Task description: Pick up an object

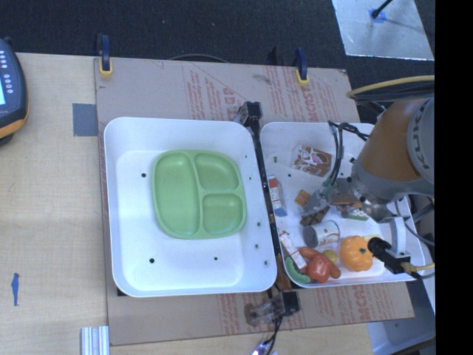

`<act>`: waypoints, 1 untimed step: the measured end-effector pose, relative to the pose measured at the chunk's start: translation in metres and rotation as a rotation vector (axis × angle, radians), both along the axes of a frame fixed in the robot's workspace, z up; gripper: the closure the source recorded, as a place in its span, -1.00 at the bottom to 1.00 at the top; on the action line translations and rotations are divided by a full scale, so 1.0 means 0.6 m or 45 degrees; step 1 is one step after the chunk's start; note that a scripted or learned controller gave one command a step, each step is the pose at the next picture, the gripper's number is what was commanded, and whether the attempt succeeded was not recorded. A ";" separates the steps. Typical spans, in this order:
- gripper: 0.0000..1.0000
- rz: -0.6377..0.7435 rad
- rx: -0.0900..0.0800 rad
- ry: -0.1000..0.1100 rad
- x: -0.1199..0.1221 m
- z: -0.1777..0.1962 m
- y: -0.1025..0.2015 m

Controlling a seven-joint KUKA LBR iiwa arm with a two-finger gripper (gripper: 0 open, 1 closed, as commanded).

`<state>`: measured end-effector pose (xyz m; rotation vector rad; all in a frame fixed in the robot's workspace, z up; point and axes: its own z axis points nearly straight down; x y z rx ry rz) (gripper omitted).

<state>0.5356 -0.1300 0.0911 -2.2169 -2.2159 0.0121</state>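
Low in the right bin (pixel 284 135), a heap of small objects lies together: an orange pumpkin-shaped toy (pixel 356 253) sits toward the bin's near right side, with a red pepper-like piece (pixel 318 267) just to its left, resting on something green (pixel 295 271) at the near edge. A small grey cylinder (pixel 310 236) stands a little farther back, and a slim red-and-white tube (pixel 275 192) lies along the bin's left wall. Toward the far side of this bin rests a brown-and-white packet (pixel 312 160), apart from the heap. The end effector (pixel 325 204) hangs over the middle of the right bin among dark, brownish items (pixel 313 214), just behind the grey cylinder; whether it is wide, narrow or gripping anything cannot be told, since the wrist and cables hide it. The grey arm with its orange band (pixel 390 150) reaches in from the right above that bin. The left bin (pixel 118 198) holds a pale green divided plate (pixel 198 194), lying flat near its centre, well apart from the clutter. Both bins sit side by side on a cardboard sheet (pixel 185 87) clamped to the wooden counter (pixel 44 220). A yellow-and-black handheld device (pixel 11 87) rests at the counter's far left edge.
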 end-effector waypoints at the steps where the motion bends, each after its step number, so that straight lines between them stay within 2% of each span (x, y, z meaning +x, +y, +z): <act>1: -1.00 0.012 0.001 -0.012 0.039 0.001 0.067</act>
